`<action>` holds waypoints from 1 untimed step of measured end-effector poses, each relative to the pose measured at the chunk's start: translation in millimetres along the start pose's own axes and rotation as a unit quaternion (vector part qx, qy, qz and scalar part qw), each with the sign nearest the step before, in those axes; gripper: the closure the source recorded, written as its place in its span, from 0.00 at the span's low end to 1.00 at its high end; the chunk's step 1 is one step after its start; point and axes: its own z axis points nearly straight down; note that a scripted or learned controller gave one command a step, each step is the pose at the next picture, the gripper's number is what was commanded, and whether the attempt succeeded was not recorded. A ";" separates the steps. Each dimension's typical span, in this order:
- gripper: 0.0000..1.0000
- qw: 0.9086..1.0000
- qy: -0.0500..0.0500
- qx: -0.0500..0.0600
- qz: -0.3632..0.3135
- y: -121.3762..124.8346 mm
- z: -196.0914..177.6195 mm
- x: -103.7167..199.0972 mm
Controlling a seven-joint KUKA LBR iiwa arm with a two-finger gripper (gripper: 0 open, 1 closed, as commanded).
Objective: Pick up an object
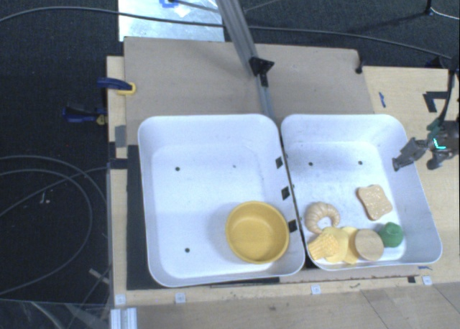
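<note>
My gripper [420, 160] hangs over the right rim of the right bin [338, 141], at the view's right side. Its two dark fingers stand apart, open, with nothing between them. Toy food lies at that bin's front: a slice of toast [374, 202], a croissant [322, 215], a green round piece [392, 233], a round tan biscuit [369, 245] and a yellow corn-like piece [325, 246]. The toast is the closest to the gripper, below and to its left, well apart from it. A yellow bowl [256, 231] sits upright at the front right of the left bin [187, 141].
A grey pole [237, 19] slants from the top down to the seam between the bins. A blue and yellow clamp [115, 87] grips the bench's left edge. Cables lie on the dark floor at the left.
</note>
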 end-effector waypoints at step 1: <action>0.00 1.000 0.000 0.000 0.000 0.2 -0.3 0.0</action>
